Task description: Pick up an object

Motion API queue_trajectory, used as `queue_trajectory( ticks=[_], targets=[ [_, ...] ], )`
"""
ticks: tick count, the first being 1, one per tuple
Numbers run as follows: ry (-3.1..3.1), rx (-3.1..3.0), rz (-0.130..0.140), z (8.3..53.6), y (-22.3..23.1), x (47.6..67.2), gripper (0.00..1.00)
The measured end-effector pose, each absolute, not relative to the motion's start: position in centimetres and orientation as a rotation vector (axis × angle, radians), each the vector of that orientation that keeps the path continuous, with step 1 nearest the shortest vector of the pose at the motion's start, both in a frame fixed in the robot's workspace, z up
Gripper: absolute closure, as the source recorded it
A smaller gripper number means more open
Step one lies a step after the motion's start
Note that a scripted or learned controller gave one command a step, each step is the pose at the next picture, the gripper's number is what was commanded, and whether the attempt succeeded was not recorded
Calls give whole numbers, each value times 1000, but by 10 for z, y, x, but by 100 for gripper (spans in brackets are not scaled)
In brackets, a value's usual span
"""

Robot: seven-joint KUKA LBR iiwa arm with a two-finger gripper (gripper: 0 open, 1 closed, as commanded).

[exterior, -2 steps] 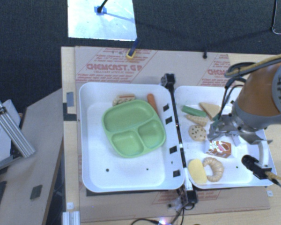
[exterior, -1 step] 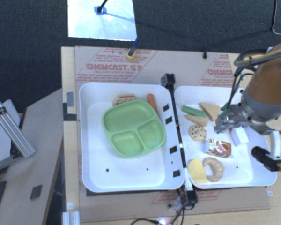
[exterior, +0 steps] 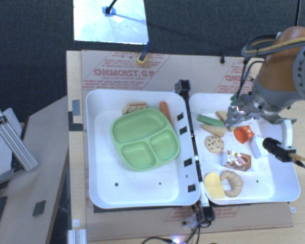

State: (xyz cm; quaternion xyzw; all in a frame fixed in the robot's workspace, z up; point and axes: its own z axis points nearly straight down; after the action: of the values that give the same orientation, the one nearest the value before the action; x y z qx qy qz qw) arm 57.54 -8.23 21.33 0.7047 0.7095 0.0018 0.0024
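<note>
My gripper (exterior: 235, 117) hangs low over the upper middle of the right bin (exterior: 287, 186), at the end of the arm coming in from the right. Directly left of it lie a green pod (exterior: 210, 120) and a beige cracker piece (exterior: 221, 116). A red toy piece (exterior: 243, 134) sits just below the gripper, beside a small white block (exterior: 256, 148). Also in this bin are a waffle-like wedge (exterior: 214, 130), a chip cookie (exterior: 213, 144), a red-and-white packet (exterior: 237, 160), a yellow piece (exterior: 213, 185) and a croissant (exterior: 232, 182). I see nothing held.
The left bin (exterior: 104, 187) holds a green divided plate (exterior: 145, 139), a slice of toast (exterior: 134, 108) and an orange sausage (exterior: 165, 111) near its far edge. A black divider with clips (exterior: 189, 136) runs between the bins.
</note>
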Motion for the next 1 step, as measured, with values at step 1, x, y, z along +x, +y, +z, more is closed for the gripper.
queue_trajectory(
  ticks=[1],
  targets=[
    [2224,2210,7,230,-80,627,100]
  ],
)
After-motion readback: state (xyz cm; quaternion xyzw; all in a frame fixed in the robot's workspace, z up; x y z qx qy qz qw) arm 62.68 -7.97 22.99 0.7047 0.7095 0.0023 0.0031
